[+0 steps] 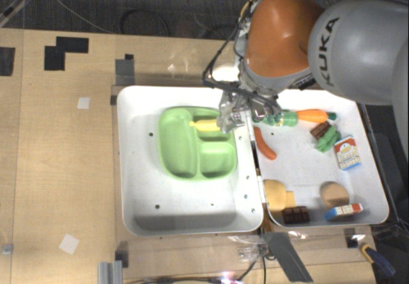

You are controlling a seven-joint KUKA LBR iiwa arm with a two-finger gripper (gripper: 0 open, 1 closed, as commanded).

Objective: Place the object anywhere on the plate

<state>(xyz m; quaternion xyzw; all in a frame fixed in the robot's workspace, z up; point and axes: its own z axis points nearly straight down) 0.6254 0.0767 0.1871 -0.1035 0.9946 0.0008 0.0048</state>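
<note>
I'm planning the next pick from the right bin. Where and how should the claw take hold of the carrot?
Probably grip the carrot across the middle of its orange body, coming straight down from above. It lies flat and lengthwise near the right bin's far wall, green top toward the arm's wrist, so closing across its narrow width looks easiest. The brown block sits close beside it.

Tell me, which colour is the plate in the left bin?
The plate is light green, seen clearly in the camera view.

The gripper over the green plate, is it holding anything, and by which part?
Cannot be told. The gripper sits right at a yellow object on the green plate, but the fingers are unclear.
</note>
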